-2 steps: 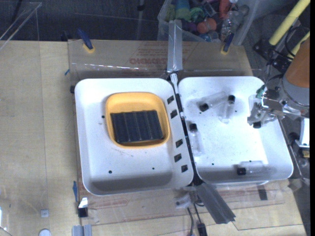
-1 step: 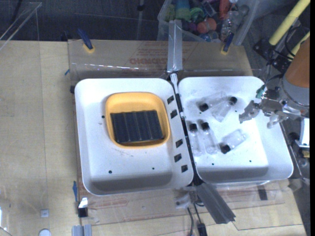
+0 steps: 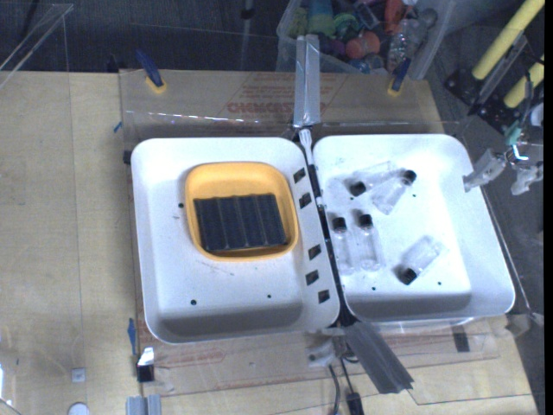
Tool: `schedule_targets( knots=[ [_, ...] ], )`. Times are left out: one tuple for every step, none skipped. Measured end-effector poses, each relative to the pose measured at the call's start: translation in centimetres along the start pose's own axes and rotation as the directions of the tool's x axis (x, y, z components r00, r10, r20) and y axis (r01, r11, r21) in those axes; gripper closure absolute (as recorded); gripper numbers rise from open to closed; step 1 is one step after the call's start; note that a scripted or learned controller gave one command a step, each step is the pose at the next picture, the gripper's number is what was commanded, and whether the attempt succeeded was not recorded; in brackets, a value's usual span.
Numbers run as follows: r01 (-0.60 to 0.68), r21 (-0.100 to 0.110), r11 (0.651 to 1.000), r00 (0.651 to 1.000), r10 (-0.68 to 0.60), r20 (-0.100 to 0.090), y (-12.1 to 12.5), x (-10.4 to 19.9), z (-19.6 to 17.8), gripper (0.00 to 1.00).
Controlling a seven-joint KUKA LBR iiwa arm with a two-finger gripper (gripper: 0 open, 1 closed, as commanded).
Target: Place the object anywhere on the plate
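A yellow square plate (image 3: 200, 188) sits in the left white bin (image 3: 164, 292). A dark ribbed rectangular object (image 3: 240, 221) lies flat on the plate, filling most of its middle. Several clear small bottles with black caps lie in the right bin (image 3: 484, 275): one (image 3: 380, 184) toward the back, two (image 3: 367, 242) near the divider, one (image 3: 419, 258) toward the front. My gripper (image 3: 510, 167) hangs at the far right, outside the right bin's right rim and well away from the plate. Nothing shows in it.
A metal divider strip (image 3: 306, 85) runs between the bins. A clear tub of coloured toys (image 3: 363, 11) stands behind them. Yellow foam tubes (image 3: 518, 20) lean at the back right. Bare wooden bench (image 3: 60, 232) lies to the left.
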State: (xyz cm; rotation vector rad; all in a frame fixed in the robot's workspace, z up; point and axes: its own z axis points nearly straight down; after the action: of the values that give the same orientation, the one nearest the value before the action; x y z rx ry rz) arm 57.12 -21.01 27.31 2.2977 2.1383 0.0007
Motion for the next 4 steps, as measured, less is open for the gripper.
schedule_targets(
  knots=[
    [-0.064,-0.001,0.998,0.998,0.064,0.001,-4.3,-1.0,-5.3,0.0],
    [-0.082,-0.002,0.997,0.997,0.082,0.001,-6.0,-1.2,-7.2,0.0],
    [0.27,0.003,0.963,0.963,-0.27,-0.004,-5.2,-1.2,2.4,0.0],
    [0.351,-0.001,0.936,0.936,-0.351,0.0,-6.0,-1.9,-10.9,0.0]
  ],
)
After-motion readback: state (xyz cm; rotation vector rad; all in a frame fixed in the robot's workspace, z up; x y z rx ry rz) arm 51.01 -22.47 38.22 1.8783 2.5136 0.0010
